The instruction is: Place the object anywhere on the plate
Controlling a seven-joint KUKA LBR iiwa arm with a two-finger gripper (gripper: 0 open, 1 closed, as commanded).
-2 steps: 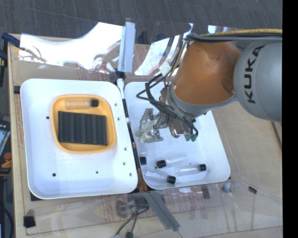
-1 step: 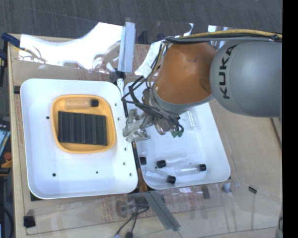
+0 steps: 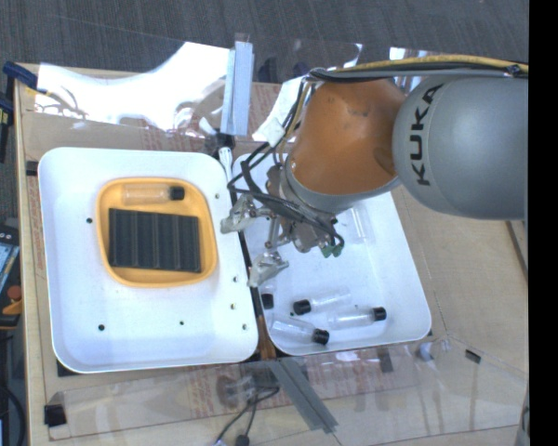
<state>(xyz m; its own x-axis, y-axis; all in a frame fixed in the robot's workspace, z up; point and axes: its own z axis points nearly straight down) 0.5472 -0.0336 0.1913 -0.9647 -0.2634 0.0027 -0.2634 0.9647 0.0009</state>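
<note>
Here the arm [image 3: 418,137] reaches in from 3 o'clock and hangs over the right bin [image 3: 405,286]. Its orange band covers the bin's 12 o'clock half. The gripper [image 3: 260,244] sits below the band, above the inner edges where the two bins meet. Two pale fingers [image 3: 267,269] are visible, one near the 10 o'clock side of the wrist and one lower; they stand spread apart, and nothing is seen between them.

The left bin [image 3: 65,323] holds the plate [image 3: 112,207], a yellow-rimmed tray with a dark ribbed insert, placed toward the bin's 12 o'clock side. One clear tube with a black cap [image 3: 153,193] lies on the plate's yellow rim at its 12 o'clock edge, above the dark insert and lying crosswise.

In the right bin, three further capped tubes [image 3: 339,316] lie loose near the 6 o'clock wall, close together but mostly apart from each other. They are well below the gripper and not touched by it. A small green item near the wrist is too small to identify.
</note>
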